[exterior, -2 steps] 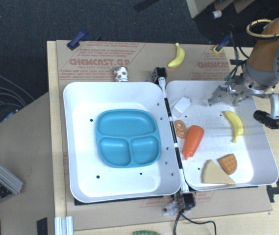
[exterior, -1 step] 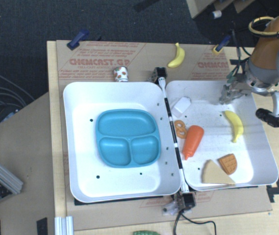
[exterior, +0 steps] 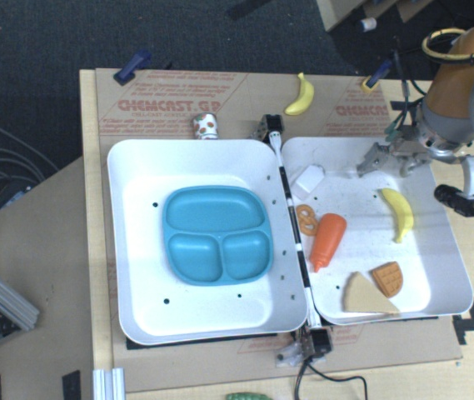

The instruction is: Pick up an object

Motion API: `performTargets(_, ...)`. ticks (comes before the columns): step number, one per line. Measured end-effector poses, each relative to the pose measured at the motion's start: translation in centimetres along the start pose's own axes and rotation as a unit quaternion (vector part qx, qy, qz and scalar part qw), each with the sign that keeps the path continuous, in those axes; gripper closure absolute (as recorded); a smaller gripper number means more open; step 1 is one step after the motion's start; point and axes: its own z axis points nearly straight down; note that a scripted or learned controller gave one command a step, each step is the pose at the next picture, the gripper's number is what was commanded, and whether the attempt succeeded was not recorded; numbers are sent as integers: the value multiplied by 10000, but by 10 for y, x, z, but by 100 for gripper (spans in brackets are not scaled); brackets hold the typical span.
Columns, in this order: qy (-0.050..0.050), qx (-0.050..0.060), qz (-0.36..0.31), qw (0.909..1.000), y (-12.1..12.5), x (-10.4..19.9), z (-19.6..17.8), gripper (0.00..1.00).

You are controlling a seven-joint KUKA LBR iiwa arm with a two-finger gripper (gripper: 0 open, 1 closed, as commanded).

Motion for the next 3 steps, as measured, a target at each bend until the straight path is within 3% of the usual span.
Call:
performTargets(1,-5,-14,2,10000,1,0,-11,100)
performTargets(2,-5,-12,2,10000,1,0,-10,0)
performTargets(3,-7,15,10,10000,-2,8,11,0)
